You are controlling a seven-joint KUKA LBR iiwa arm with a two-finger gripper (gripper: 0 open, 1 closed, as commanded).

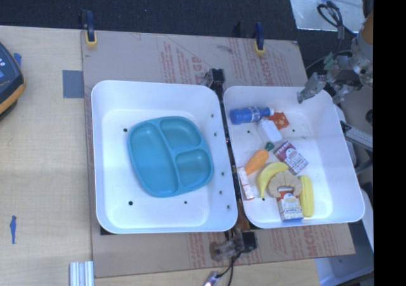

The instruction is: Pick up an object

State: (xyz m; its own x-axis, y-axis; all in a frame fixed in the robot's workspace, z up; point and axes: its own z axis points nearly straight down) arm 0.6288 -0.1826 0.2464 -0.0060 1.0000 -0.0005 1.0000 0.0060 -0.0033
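The right bin [336, 151] holds a pile of small items. Among them are a blue bottle [249, 114], a white bottle [269, 130], an orange carrot [256, 161], a yellow banana [270, 174], a corn cob [307, 195], a maroon packet [292, 156] and a small carton [290, 208]. My gripper [311, 90] hangs over the bin's far right corner, up and to the right of the blue bottle. It is apart from every item and nothing shows in it.
A blue divided plate [170, 155] lies in the left bin [108, 151]. A red-and-white tube [244, 185] rests against the right bin's left wall. Clamps [259, 36] hold the cardboard at the back, and a device [9, 78] sits at the far left.
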